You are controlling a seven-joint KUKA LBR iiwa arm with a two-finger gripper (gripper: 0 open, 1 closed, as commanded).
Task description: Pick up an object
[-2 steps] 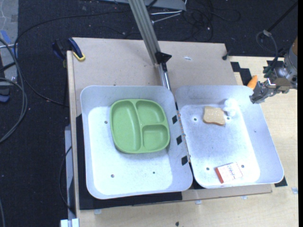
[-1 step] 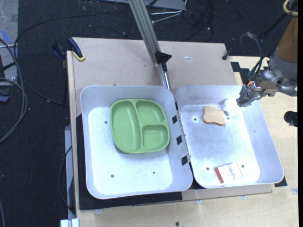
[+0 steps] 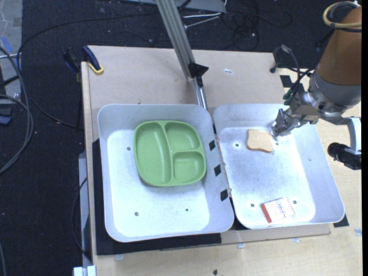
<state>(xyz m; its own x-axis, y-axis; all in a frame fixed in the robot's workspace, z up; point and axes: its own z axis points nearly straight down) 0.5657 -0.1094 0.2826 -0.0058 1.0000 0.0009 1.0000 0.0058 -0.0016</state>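
Tan and crusted, one slice of bread [image 3: 260,141] lies flat in the right bin [image 3: 322,183], toward its far side, its long axis running roughly left to right across the view, with the rounder end toward the middle divider. The pincer [image 3: 278,129] hangs at the bread's upper right corner, right beside it or touching; whether its tips are spread or pressed together I cannot tell, and nothing is seen between them. One small red and white box [image 3: 278,210] lies near the same bin's front edge, well apart from the bread, tilted slightly. The left bin [image 3: 115,211] holds one green tray [image 3: 170,153] with three compartments, lying flat near the far side. There are two white bins in all, side by side, on a pale wooden worktop [image 3: 144,73]. A metal pole [image 3: 178,30] slants up from the worktop's back, between the bins. Around the worktop the floor is dark, with black cables [image 3: 34,45] trailing over it.
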